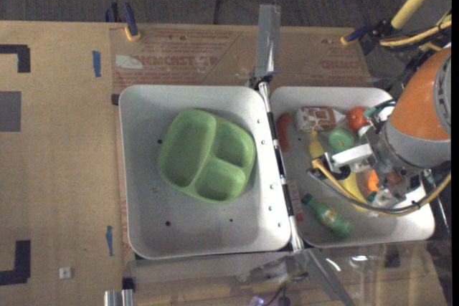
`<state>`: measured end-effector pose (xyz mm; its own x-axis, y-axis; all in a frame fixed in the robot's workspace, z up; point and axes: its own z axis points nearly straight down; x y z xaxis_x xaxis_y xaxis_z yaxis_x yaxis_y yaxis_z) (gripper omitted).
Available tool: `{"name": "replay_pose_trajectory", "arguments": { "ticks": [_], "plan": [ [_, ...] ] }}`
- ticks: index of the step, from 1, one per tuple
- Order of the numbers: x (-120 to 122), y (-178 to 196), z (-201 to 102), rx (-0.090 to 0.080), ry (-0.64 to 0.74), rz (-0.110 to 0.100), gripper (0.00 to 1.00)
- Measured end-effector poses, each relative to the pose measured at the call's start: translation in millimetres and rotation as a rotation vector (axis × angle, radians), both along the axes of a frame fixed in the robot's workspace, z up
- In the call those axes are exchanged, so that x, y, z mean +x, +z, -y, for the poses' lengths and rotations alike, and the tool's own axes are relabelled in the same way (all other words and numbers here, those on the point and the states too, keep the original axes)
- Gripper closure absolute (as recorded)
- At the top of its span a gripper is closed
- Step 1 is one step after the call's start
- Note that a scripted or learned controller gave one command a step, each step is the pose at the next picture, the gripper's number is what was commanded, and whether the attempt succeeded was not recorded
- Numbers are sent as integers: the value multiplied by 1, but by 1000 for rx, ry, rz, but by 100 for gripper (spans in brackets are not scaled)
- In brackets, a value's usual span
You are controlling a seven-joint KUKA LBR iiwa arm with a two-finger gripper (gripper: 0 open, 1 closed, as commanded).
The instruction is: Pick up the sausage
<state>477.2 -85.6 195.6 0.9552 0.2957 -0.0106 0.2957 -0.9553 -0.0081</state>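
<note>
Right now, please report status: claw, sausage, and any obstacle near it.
Claw low over right bin, amid food items, grip unclear. Sausage lies free by that bin's left wall. Milk carton and banana close beside it.

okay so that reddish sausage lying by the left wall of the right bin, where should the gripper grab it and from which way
Probably across the middle of the reddish-brown sausage, coming straight down from above. It lies flat and lengthwise along the left wall of the right white bin, so fingers should close across its narrow width. The wall side looks tight, while the white carton sits slightly apart. The gripper's fingers can't be made out under the grey-and-orange arm.
</note>
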Motion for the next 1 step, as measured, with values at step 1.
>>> {"name": "replay_pose_trajectory", "arguments": {
  "ticks": [1],
  "plan": [
    [2, 142, 40, -5, -98, 4, 0]
  ]
}}
